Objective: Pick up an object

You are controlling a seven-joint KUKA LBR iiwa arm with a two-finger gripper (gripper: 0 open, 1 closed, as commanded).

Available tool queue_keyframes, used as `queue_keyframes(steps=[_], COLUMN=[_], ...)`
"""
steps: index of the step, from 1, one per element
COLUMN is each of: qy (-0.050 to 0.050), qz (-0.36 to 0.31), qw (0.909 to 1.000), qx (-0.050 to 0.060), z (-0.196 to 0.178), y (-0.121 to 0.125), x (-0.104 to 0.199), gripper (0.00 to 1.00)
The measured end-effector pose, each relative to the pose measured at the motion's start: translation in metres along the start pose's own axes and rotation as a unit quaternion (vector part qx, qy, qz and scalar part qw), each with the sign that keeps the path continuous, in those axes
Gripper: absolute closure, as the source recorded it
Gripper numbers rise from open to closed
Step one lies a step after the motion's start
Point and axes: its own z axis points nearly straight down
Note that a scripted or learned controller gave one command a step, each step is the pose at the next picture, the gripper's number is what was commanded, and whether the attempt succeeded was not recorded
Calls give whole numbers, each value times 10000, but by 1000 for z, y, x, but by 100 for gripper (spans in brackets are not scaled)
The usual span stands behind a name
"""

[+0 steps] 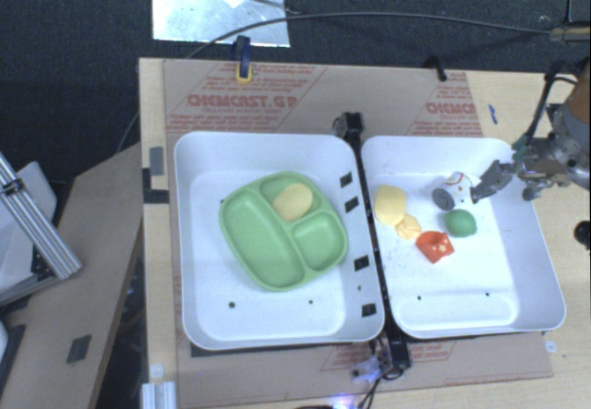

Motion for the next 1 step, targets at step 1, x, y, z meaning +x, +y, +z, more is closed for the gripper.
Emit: queue_keyframes(steps=[1], qy=[-11], qz=[-15], qw=[10000], qx=[-58], z=[-6], y=[2], x=[0], gripper=[0])
